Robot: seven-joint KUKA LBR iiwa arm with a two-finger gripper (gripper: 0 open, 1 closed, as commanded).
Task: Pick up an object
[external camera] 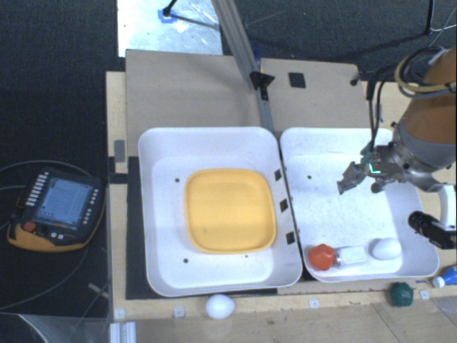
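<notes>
While the small red ball (321,256), the clear tube-like piece (351,256) and the white egg-shaped object (386,249) lie along the near wall of the right white bin (314,191), the gripper (363,177) hangs above that bin — fingers spread, holding nothing — beside the left white bin (161,191) with its square yellow plate (230,210).

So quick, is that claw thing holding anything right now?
Gripper: above the right bin, nothing visible between its fingers; open or shut cannot be told from this view.
</notes>
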